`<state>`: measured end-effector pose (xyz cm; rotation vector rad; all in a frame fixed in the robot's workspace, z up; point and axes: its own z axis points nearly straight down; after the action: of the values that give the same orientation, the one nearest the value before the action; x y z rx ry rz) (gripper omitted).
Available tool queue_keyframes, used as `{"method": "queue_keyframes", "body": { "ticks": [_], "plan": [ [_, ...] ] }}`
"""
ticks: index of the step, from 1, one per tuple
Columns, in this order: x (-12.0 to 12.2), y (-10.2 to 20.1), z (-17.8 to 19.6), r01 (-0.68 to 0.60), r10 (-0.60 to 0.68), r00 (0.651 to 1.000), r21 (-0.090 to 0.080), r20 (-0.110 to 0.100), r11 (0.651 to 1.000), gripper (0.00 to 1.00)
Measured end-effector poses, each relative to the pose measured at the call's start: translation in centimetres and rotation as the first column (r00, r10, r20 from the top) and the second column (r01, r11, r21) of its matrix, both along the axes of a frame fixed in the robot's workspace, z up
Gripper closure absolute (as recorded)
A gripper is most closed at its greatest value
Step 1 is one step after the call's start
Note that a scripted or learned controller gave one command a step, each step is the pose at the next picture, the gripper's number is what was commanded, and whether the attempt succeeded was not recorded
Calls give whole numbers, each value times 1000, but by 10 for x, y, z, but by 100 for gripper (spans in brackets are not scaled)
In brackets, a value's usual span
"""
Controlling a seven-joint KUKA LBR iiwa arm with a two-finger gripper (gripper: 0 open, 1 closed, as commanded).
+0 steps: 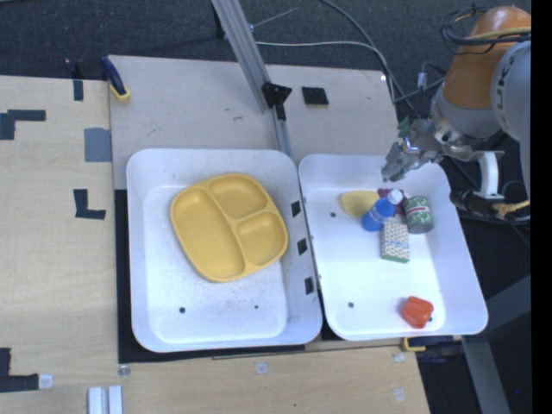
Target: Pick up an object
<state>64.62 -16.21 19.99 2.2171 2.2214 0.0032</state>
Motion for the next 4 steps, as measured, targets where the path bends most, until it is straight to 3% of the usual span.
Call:
{"method": "queue_keyframes", "body": {
  "ticks": [1,4],
  "plan": [
    [4,4,44,0,0,1000,0,1,1000,100],
    [0,165,26,-3,3,1000,1,-6,1000,100]
  ]
}}
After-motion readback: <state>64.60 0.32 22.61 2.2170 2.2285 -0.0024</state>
